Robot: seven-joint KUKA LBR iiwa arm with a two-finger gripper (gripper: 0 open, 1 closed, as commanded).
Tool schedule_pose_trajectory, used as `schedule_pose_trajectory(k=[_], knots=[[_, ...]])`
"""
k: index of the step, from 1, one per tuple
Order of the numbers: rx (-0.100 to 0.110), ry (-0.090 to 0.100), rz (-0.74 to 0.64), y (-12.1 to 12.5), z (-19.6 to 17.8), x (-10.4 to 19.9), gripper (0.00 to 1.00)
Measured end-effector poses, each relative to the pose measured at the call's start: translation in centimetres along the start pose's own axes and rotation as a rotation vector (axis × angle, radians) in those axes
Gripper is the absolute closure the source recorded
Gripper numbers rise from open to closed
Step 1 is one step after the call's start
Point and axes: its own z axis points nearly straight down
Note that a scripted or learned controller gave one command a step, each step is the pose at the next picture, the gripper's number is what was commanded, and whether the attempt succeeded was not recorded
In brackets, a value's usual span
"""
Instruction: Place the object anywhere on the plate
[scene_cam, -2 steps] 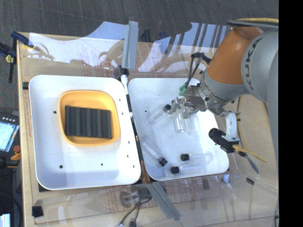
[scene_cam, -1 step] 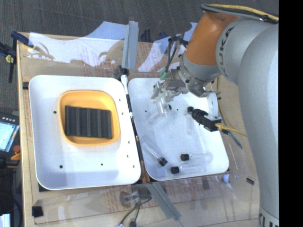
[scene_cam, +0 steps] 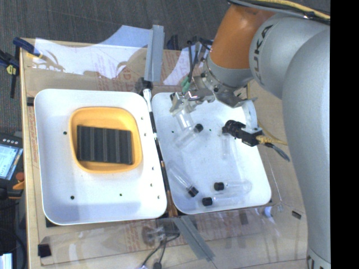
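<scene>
Over right bin's [scene_cam: 255, 198] far left corner, gripper [scene_cam: 185, 102] poised low, apparently reaching for clear tube [scene_cam: 187, 132] just beneath. Jaw state: cannot tell, fingers lost against white floor. More black-capped tubes [scene_cam: 233, 188] lie along near edge. Plate [scene_cam: 105, 140], yellow with dark ribbed centre, waits in left bin [scene_cam: 53, 200]. Tubes transparent, outlines faint; arm [scene_cam: 291, 83] covers bin's far right.

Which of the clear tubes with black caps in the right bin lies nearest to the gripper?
The clear tube at the top of the right bin, just below the gripper; the others lie along the bin's bottom edge.
</scene>
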Motion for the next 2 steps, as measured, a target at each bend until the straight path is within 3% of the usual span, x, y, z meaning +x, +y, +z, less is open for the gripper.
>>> schedule_pose_trajectory(k=[1, 2], knots=[[0.003, 0.001, -0.253, 0.92, 5.52, 0.37, 1.0], [0.002, 0.001, -0.253, 0.92, 5.5, 0.35, 0.0]])
